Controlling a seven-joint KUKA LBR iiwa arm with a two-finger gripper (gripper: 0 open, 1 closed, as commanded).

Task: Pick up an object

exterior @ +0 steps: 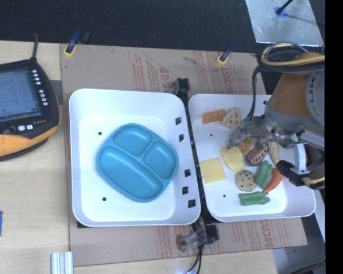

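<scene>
Blue tray (137,161), left bin (80,153)

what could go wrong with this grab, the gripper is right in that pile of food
1. The gripper is down among tightly packed pieces in the right bin: the yellow round slice, the cookie and the green pepper touch or overlap, so it may catch two pieces or none.
2. Closing there could shove neighbours such as the waffle piece aside.
3. The pile lies close to the bin's right wall, under the arm, leaving little room.
</scene>
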